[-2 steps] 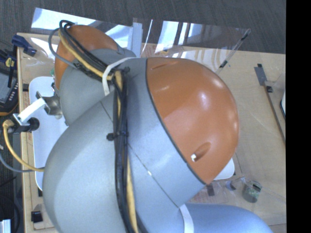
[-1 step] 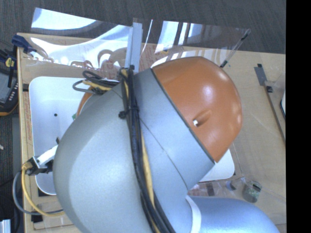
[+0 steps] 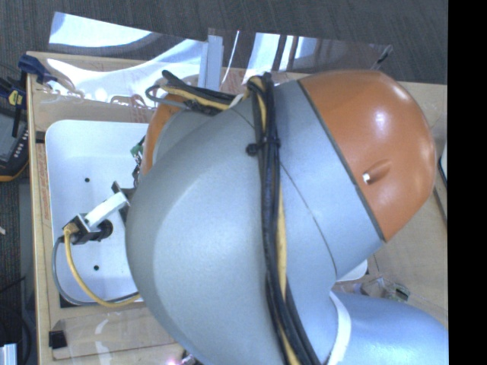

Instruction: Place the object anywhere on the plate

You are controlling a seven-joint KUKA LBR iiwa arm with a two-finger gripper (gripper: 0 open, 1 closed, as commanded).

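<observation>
My grey arm with its orange band (image 3: 365,150) reaches in from the right and covers most of the bench. Its wrist end hangs low over the left white bin (image 3: 68,166), and my gripper (image 3: 122,195) pokes out at the arm's left edge, largely hidden by the arm. A small green and dark thing (image 3: 138,151) peeks out beside the arm near the bin's upper middle; I cannot tell what it is. A rounded pale rim (image 3: 64,286) shows in the bin's near left corner; it may be the plate or the bin's own corner.
The left bin's floor shows bare white along its left side, with two small dark dots (image 3: 87,179). A wooden bench frame (image 3: 34,204) borders the bin. Shiny foil (image 3: 114,40) lies behind it. The arm hides the right bin.
</observation>
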